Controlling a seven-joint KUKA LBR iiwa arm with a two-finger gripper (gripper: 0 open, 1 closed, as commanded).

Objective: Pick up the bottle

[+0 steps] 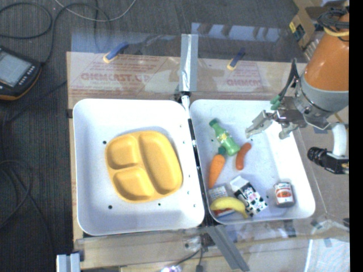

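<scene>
Starting at the near edge of the right bin (309,200): banana (228,204), small patterned box (251,198) and a red-labelled can (283,193) are sitting along it, none of them the target. Further in, the carrot (215,169) is lying just beside the bin's left wall and the small sausage (243,155) is sitting mid-bin. The green bottle (224,136) is lying flat in the far-left part of this bin, long axis running diagonally, cap pointing to the far-left corner, fat base touching or nearly touching the carrot top. The gripper (271,125) is hovering near the far-right side with its fingers spread apart, grasping nothing. The bottle is lying leftward of it and slightly nearer; the claw is probably needing to travel left and descend across the bottle's body.
</scene>
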